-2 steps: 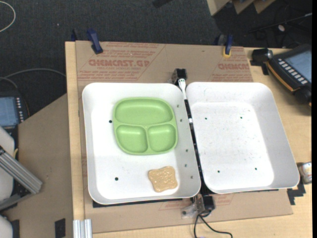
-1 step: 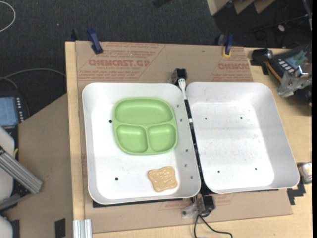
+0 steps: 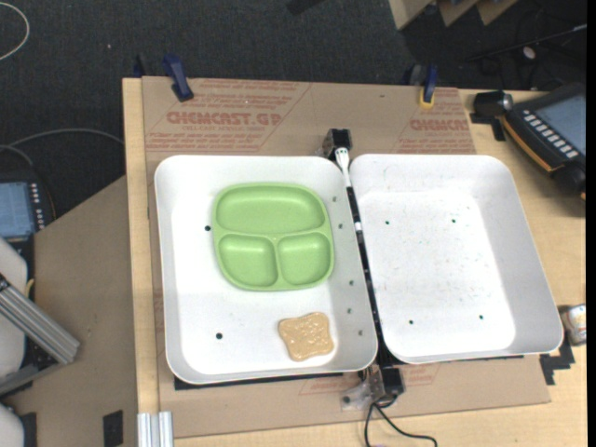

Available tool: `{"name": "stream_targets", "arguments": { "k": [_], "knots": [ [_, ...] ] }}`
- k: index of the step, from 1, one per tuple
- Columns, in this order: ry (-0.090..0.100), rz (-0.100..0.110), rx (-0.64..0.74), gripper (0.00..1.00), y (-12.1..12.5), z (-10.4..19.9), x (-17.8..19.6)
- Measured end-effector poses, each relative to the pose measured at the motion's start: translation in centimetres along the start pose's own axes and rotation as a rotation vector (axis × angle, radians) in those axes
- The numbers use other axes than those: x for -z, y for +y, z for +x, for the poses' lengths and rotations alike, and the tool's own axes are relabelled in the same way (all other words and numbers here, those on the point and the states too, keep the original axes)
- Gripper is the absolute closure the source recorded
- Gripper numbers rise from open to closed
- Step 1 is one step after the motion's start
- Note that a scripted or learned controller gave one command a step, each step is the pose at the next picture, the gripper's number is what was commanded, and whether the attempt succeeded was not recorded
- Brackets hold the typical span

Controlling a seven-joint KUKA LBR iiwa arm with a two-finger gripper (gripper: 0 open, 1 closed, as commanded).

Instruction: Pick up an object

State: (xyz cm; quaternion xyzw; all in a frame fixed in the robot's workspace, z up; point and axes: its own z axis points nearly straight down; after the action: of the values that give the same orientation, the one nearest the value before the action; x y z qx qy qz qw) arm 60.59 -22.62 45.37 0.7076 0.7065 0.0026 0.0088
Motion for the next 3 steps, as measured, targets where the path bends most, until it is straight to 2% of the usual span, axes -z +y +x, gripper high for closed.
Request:
{"name": "stream_targets", "arguments": {
  "k": [1, 2, 3],
  "knots": [
    [0.012, 0.025, 0.004, 1.0, -0.9, 3.2, -10.1],
    [0.004, 0.009, 0.003, 1.0, 3.2, 0.6, -7.5],
    [-0.001, -0.006, 0.005, 1.0, 6.3, 0.2, 9.2]
  ]
}}
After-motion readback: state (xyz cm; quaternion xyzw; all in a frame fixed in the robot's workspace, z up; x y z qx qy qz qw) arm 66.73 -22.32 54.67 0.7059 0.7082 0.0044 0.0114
